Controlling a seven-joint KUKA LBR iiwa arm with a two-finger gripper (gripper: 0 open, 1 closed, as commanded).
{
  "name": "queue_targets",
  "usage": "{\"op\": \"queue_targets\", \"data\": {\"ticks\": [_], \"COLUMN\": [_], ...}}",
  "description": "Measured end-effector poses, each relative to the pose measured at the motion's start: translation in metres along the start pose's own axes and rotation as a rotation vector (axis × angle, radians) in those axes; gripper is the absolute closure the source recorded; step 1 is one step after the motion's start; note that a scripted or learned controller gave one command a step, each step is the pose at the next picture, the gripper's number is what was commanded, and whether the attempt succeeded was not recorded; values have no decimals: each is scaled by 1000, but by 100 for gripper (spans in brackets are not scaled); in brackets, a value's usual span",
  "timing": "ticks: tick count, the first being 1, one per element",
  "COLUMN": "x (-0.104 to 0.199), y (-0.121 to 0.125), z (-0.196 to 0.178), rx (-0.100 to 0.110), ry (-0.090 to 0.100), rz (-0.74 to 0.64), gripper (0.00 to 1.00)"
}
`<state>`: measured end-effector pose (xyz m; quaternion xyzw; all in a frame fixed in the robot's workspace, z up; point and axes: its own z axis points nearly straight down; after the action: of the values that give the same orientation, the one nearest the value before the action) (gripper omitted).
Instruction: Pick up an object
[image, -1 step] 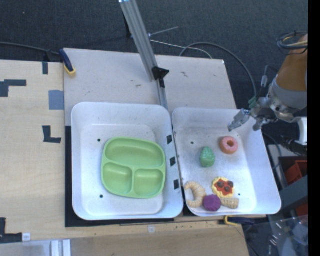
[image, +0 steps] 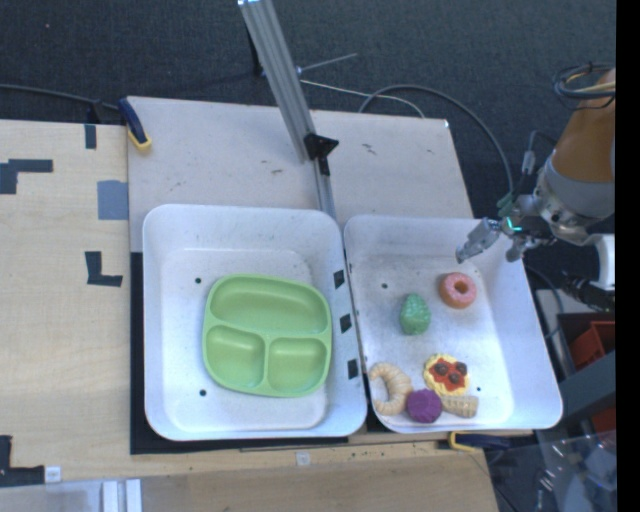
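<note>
**Pick stage: gripper at bin edge, nothing held**

- Gripper (image: 492, 240): upper right of frame, over right bin (image: 535, 385) rim; finger state can't tell; no obj. seen in it.
- Nearest target: donut (image: 458, 290), pink ring, just below-left of gripper. Judgement: descend centred, close across ring.
- Green lump (image: 415, 314): bumpy, mid-bin.
- Bottom cluster, touching: pretzel-like piece (image: 389, 385), tan, curved; purple ball (image: 424, 405); pizza slice (image: 451, 378), yellow w/ red spots. Crowded, worse pick.
- Left bin (image: 160, 300): green tray (image: 267, 334), smooth, 3 compts.
</note>
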<state>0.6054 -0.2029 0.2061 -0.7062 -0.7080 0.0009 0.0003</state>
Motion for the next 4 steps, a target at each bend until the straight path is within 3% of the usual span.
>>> {"op": "queue_targets", "data": {"ticks": [2, 3, 4], "x": [2, 2, 3], "y": [-2, -2, 8], "z": [118, 106, 59], "rx": [1, 1, -5], "ry": [0, 0, 0], "rz": [0, -2, 0], "gripper": [0, 100, 100]}}
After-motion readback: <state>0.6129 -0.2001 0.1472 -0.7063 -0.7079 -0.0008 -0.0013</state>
